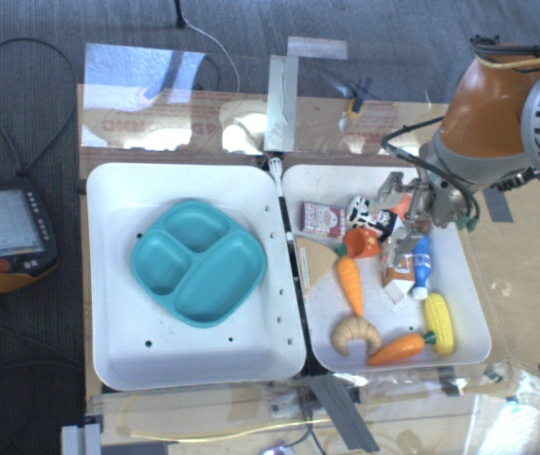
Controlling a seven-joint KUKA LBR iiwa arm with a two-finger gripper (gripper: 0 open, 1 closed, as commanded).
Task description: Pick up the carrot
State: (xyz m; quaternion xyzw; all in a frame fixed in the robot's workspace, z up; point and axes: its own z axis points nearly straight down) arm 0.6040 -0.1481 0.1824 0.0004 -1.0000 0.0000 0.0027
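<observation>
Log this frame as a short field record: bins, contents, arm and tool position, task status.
left bin: holds a teal divided plate
right bin: two carrots, croissant, corn cob, small cartons, blue-capped bottle
carrot A: mid bin, lying free
carrot B: near front wall, beside the croissant and corn cob
arm: reaches in from the right
tool: over the right bin's rear clutter, above the bottle
task status: neither carrot lifted

Both bins point(109, 349) glossy white plastic. Teal divided plate point(199, 262) smooth, matt plastic. Carrot point(350, 285) smooth orange plastic, slight sheen. Arm's orange band point(488, 102) glossy. Floor point(24, 27) rough grey carpet.
</observation>
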